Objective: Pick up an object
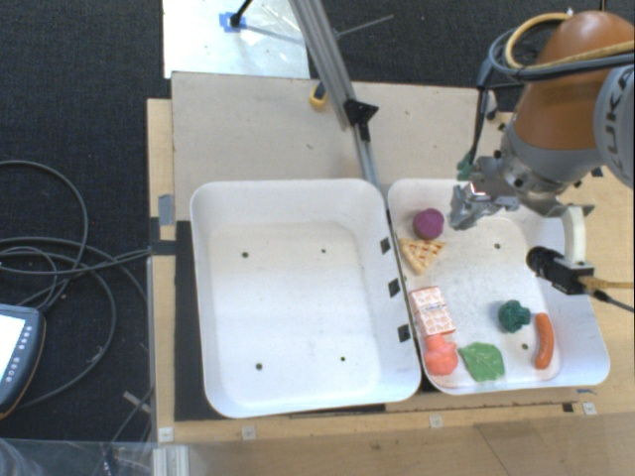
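Note:
The right bin (585, 360) holds several small items: a purple ball (429, 223), a yellow waffle-like wedge (422, 255), a pink-and-white box (432, 310), an orange-red round piece (442, 357), a green leaf shape (482, 361), a dark green broccoli (513, 315) and an orange sausage (543, 340). My gripper (464, 210) hangs over the bin's far end, just right of the purple ball. Nothing shows between its fingers.
The left bin (213, 206) lies beside the right one, joined by black clips (393, 286). A grey camera pole (332, 58) slants across the bench behind the bins. Cables and a tablet (15, 350) lie on the floor at left.

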Robot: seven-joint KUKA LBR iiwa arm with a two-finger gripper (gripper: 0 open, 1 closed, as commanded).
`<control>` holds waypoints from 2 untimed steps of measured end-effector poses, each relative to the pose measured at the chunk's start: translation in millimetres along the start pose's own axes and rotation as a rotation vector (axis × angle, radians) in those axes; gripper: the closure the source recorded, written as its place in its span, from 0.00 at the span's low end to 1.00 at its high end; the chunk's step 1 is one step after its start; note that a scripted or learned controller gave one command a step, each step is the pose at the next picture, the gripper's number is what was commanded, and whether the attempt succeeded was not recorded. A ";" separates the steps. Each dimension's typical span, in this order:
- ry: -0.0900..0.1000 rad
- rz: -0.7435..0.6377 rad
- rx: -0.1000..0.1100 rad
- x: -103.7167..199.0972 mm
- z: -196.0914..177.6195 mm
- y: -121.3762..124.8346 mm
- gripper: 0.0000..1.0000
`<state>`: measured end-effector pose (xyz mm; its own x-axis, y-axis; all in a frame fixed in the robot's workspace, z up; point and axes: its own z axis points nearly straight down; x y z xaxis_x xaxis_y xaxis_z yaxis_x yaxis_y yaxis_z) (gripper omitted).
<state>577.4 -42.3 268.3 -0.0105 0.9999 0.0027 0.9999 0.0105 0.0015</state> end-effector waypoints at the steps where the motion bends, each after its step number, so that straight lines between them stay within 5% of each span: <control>1: 0.000 0.000 0.002 54.2 16.7 -10.5 1.00; 2: 0.000 0.000 0.002 106.2 31.4 -17.9 1.00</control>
